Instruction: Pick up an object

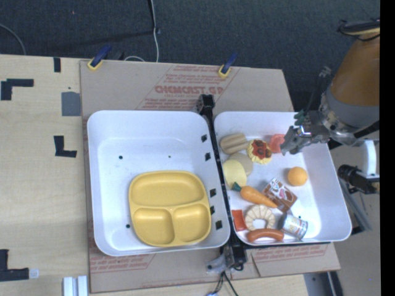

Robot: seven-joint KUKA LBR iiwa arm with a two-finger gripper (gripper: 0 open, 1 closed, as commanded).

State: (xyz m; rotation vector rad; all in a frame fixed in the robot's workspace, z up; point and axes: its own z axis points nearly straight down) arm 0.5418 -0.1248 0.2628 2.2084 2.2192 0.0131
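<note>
Arm: the grey arm point(353, 85) with its orange band reached in from the right, over the upper right corner of the right bin.
Gripper: the gripper point(295, 137) hung above the right bin's upper part, just beside a pinkish-red item; whether its fingers were open or closed could not be told, and nothing was seen held between them.
Right bin point(336, 193): it held a brown bun-like item point(233, 142), a yellow and red toy point(260, 151), a pinkish-red item point(276, 142), an orange point(297, 176), a pale yellow piece point(234, 171), a carrot point(256, 195), a small brown packet point(282, 193), a ridged tan item point(260, 215), a sausage point(265, 234) and a small can point(295, 227).
Left bin point(111, 140): it held a yellow divided plate point(169, 207) in its lower half.
Bench: both bins sat on a cardboard sheet point(185, 88), fixed by clamps at its top edge.
</note>
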